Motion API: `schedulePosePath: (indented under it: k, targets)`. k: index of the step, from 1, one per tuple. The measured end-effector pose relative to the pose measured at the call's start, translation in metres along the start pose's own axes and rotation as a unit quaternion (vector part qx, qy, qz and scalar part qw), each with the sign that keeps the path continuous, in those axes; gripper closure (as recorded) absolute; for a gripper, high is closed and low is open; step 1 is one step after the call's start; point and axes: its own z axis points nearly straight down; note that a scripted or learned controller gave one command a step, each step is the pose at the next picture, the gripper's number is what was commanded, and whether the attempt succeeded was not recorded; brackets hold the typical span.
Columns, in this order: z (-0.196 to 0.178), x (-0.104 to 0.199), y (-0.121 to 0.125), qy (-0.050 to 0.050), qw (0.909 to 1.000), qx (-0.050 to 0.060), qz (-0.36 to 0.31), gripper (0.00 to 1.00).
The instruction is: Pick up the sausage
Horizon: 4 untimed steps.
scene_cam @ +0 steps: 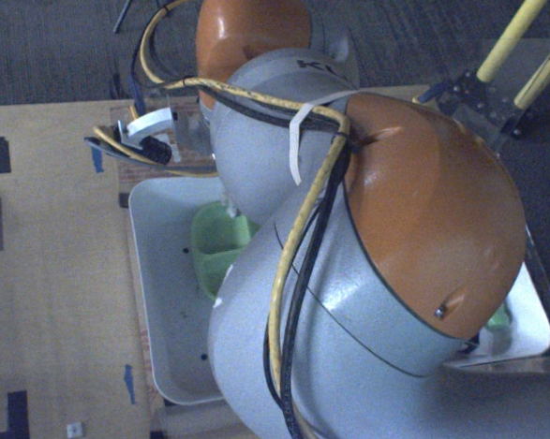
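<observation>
Finger state cannot be told: the bulky grey arm with orange joint caps (373,282) covers the frame's centre and right. Left of it, a pale green plastic cup (216,251) lies in the shallow white bin (158,297) on the tan wooden bench (56,304). The sausage's position cannot be told.

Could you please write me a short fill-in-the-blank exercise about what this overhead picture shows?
1. The cup lying in the white bin is ____ in colour.
2. A ____ cable runs along the grey arm.
3. The big rounded cap on the arm is ____.
4. The bin rests on a ____ bench.

Missing words: green; yellow; orange; wooden
</observation>
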Motion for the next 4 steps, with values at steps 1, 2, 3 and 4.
schedulePosePath:
  k: [1, 2, 3, 4]
  targets:
    - [0.001, 0.001, 0.001, 0.000, 1.0000, 0.000, 0.001, 1.00]
    - [-0.077, -0.001, 0.001, 0.001, 1.0000, 0.000, 0.001, 1.00]
    - [-0.004, -0.002, -0.002, -0.002, 0.9988, -0.001, -0.049, 1.00]
    - [0.012, -0.005, 0.000, -0.001, 1.0000, 0.000, 0.000, 1.00]
